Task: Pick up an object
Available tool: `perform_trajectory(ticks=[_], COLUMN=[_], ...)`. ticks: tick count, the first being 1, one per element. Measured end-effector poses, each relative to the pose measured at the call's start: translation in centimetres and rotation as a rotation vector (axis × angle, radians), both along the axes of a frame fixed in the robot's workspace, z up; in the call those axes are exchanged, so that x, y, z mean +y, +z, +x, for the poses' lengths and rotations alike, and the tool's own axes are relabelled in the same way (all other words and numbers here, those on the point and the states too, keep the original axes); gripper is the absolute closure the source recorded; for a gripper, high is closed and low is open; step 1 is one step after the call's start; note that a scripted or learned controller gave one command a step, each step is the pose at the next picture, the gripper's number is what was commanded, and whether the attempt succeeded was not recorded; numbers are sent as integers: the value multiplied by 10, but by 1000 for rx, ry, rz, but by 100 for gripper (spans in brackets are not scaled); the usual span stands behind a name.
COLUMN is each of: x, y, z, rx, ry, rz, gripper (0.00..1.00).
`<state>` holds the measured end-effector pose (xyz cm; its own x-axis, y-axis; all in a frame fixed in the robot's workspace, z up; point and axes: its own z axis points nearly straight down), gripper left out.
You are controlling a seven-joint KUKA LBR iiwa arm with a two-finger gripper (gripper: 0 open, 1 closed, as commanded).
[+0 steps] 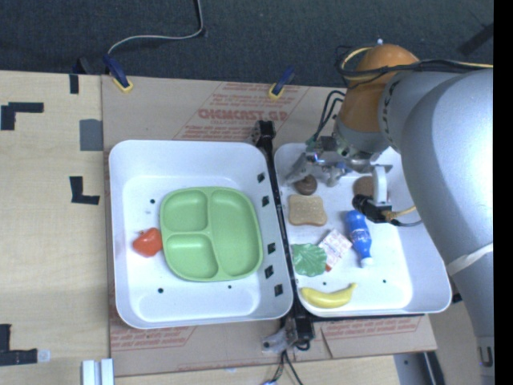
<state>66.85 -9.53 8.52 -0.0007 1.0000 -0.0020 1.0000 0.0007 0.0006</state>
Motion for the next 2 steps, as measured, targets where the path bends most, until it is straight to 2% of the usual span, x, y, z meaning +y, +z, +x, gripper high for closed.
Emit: perform_trajectory(ticks=[2], x=[-3], y=[0], z=[0], rx=[0], ry=[1], rz=[1], gripper=[0])
